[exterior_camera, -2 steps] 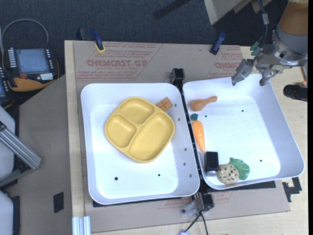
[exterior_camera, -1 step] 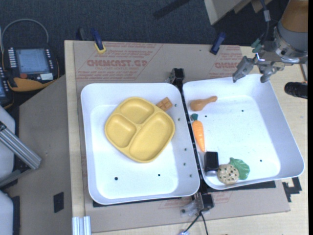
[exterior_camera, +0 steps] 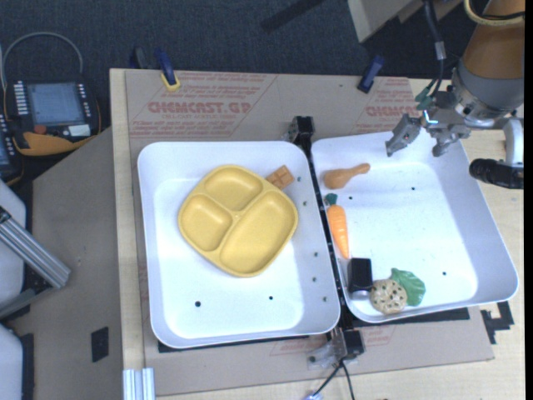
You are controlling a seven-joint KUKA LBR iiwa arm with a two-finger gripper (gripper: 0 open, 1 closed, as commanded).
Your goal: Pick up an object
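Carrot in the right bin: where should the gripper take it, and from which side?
Judging from its pose, grip the carrot across its thick orange upper half, just below the green top, coming straight down from above. It lies flat, lengthwise along the right bin's left wall, so the fingers should close across its width; the wall-side finger has little room. The gripper hovers open at the bin's far edge.
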